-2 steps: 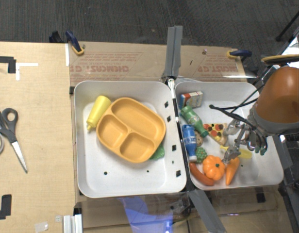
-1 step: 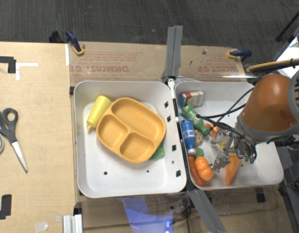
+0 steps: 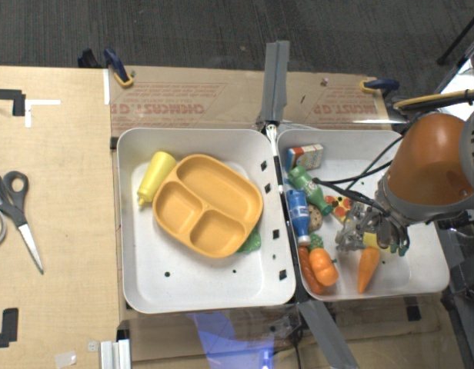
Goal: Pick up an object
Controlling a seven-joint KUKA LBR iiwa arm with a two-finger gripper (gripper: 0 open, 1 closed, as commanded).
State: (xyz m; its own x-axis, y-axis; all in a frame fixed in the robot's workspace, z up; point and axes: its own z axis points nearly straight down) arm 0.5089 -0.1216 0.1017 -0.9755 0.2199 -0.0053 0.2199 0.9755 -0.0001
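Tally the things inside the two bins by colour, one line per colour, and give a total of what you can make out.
Yellow or yellow-orange: 2, divided tray, bottle
Orange: 2, carrot, round fruit
Green: 2, item under the tray, bottle
Blue: 1, bottle
Red and white: 1, carton
Total: 8; small pieces near the gripper are too cluttered to count.

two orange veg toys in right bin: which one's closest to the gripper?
The carrot, long and tapered, just below the gripper. The round pumpkin sits further left.
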